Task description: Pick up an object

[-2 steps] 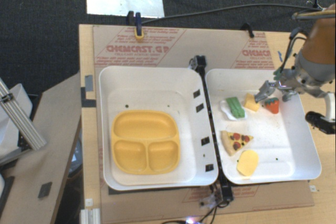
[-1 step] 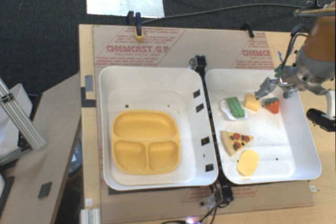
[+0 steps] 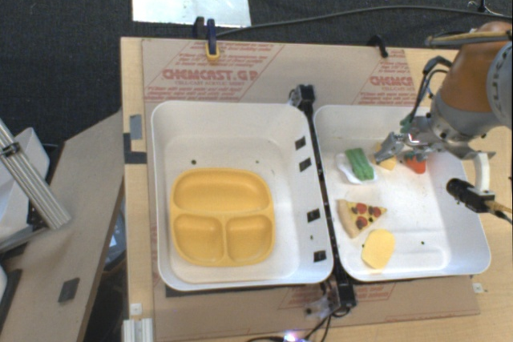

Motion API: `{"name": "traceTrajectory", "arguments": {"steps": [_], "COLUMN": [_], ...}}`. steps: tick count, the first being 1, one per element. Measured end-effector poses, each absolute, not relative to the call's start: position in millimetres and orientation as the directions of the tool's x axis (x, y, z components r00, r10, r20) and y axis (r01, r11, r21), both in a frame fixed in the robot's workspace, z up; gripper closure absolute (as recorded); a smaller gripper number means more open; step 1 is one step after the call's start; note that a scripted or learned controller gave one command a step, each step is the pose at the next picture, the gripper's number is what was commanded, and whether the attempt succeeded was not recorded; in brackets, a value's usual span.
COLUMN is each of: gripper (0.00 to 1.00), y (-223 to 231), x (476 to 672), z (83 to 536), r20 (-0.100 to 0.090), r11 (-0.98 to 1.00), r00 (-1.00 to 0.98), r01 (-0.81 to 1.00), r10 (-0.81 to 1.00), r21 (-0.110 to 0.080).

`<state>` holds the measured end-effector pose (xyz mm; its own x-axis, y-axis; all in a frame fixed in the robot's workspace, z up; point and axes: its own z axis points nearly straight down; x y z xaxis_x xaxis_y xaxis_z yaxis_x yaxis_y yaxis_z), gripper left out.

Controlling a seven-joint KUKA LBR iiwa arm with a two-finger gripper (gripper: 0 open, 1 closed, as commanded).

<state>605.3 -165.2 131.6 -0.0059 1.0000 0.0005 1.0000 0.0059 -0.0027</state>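
My gripper (image 3: 398,148) hangs low over the back of the right bin (image 3: 465,252), reaching in from the right. A small yellow piece (image 3: 388,164) lies just below its fingers, and a red and orange item (image 3: 415,166) sits right beside it. A green block on a white piece (image 3: 359,165) lies a little to the left. A pizza slice (image 3: 360,215) and a yellow oval (image 3: 378,249) rest nearer the front of the same bin. I cannot make out whether anything is between the fingers.
The left bin (image 3: 184,124) holds a yellow divided tray (image 3: 223,215). A black divider with clips (image 3: 317,188) runs between the two bins. The grey arm with its orange band (image 3: 473,84) fills the right back corner.
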Motion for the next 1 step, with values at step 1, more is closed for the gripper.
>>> {"name": "traceTrajectory", "arguments": {"steps": [1], "gripper": [0.00], "y": [-165.2], "x": [606.0], "z": [83.5], "r20": [-0.001], "r11": [0.002], "r00": [-0.002], "r01": [1.000], "r10": [1.000], "r21": [0.002]}}
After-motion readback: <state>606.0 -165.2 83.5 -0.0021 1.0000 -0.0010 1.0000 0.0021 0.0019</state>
